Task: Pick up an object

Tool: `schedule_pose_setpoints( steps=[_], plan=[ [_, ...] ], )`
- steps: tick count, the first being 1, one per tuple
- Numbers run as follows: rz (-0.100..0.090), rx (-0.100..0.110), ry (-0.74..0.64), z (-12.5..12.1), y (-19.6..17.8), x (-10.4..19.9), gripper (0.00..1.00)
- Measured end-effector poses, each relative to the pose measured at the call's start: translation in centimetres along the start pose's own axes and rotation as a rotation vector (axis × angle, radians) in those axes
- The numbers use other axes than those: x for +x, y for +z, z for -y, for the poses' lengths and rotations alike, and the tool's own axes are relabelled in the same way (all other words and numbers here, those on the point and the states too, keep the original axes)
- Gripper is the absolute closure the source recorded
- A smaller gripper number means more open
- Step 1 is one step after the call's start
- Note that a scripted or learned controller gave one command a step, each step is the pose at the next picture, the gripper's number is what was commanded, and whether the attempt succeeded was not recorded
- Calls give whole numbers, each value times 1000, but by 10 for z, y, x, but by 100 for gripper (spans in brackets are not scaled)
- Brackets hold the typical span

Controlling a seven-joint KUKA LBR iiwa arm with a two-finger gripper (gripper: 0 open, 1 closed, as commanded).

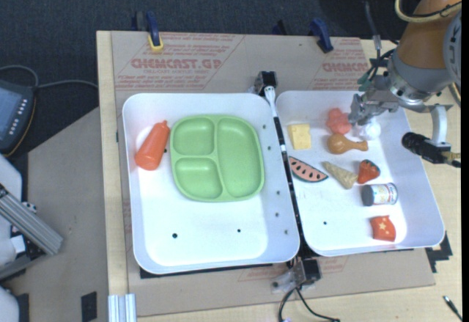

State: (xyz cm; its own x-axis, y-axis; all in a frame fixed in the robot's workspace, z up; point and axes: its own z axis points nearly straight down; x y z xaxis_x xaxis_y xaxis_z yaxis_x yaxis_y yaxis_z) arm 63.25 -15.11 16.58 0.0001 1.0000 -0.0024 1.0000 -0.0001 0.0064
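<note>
My gripper (361, 121) hangs low over the back of the right bin (418, 199), its tips close to a pink toy (338, 121) and a white object (372, 130). Just in front of it lies a tan chicken leg (346, 143). Also in that bin are a yellow cheese block (300, 136), a watermelon slice (306, 170), a beige cone (341, 174), a strawberry (367, 169), a small can (379, 194) and a red piece (382, 227). Nothing shows between the fingers.
The left bin (205, 240) holds a green divided plate (218, 157) and an orange bottle (152, 145) along its left wall. A raised divider (282, 159) runs between the two bins. The arm comes in from the upper right.
</note>
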Motion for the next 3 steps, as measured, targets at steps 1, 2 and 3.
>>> schedule_pose_setpoints(
  steps=[1,2,3],
  plan=[
    [0,-2,-1,-2,-54,0,100],
    [-5,7,-6,6,-67,53,100],
    [-5,9,-5,8,-53,102,100]
  ],
)
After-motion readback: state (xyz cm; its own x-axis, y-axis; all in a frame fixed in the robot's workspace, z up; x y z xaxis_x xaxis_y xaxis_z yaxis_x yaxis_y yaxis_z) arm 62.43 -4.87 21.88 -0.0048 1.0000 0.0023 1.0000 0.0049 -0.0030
